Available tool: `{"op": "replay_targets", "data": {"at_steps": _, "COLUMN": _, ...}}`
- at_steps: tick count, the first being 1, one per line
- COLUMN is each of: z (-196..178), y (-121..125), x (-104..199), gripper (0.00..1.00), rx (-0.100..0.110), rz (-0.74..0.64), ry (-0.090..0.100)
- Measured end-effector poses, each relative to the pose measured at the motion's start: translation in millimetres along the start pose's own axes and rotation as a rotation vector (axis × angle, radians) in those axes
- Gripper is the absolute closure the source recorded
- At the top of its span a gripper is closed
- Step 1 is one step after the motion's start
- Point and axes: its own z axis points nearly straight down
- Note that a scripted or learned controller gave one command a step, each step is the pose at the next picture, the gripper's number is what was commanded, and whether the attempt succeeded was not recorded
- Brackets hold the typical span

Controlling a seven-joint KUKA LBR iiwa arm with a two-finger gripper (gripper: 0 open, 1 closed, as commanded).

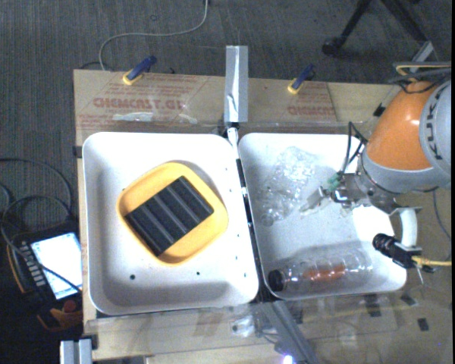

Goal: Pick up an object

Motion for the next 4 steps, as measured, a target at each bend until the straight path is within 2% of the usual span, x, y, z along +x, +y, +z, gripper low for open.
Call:
{"op": "replay_targets", "data": {"at_steps": 1, "z": 26.7, "y": 63.1, "x": 42.4, "gripper": 0.0, "rx": 0.0, "rz": 0.017, "ry": 0.0}}
{"op": "replay_targets", "data": {"at_steps": 2, "z": 59.4, "y": 64.8, "x": 48.6, "gripper": 0.0, "rx": -0.011, "rz": -0.068, "ry": -0.004}}
{"op": "replay_targets", "data": {"at_steps": 3, "z": 32.7, "y": 132.5, "x": 34.9, "gripper": 0.0, "rx": -0.001, "rz": -0.02, "ry": -0.002}}
{"op": "replay_targets", "data": {"at_steps": 4, "z": 59.2, "y": 113.2, "x": 41.7, "gripper": 0.0, "rx": -0.012, "rz": -0.129, "ry": -0.006}}
